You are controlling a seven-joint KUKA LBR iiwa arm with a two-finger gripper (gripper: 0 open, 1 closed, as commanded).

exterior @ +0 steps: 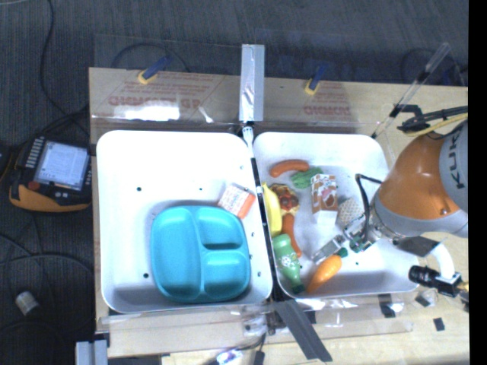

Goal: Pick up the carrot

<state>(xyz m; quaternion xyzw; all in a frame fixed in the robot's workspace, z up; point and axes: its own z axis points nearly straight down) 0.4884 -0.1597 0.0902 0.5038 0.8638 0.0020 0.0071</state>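
Note:
The carrot is orange with a small green top. It lies slanted near the front wall of the right bin, its green end pointing up and right. My gripper hangs just above that green end, at the end of the grey arm with the orange band reaching in from the right. From this angle the wrist covers part of the gripper, and I cannot make out anything held in it.
Left of the carrot lie a green bottle, a banana and a red-yellow food piece. A sausage and a snack packet lie further back. The left bin holds a blue divided tray and a small orange box.

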